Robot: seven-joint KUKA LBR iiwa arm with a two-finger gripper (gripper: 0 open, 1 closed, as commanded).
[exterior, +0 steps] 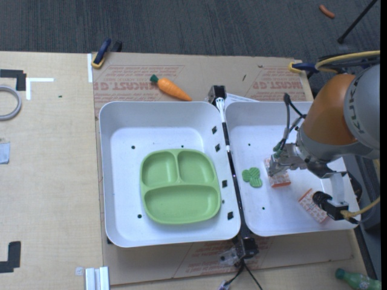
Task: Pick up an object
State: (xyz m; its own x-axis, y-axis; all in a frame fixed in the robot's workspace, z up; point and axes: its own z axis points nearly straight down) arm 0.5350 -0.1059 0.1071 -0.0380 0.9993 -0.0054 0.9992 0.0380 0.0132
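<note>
- The tool (279, 169) is hovering low in the right bin (254, 219), directly over a small red-and-white packet (280, 180).
- Whether it is gripping anything, I cannot tell.
- A green leafy toy (252, 176) is lying just left of the tool.

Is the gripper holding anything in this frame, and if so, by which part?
It cannot be told. The gripper is down in the right bin, right over a small red-and-white box, beside a green leafy piece. A grip isn't visible.

Robot lab: cardboard-topped bench (54, 180), 2 white bins (121, 222).
</note>
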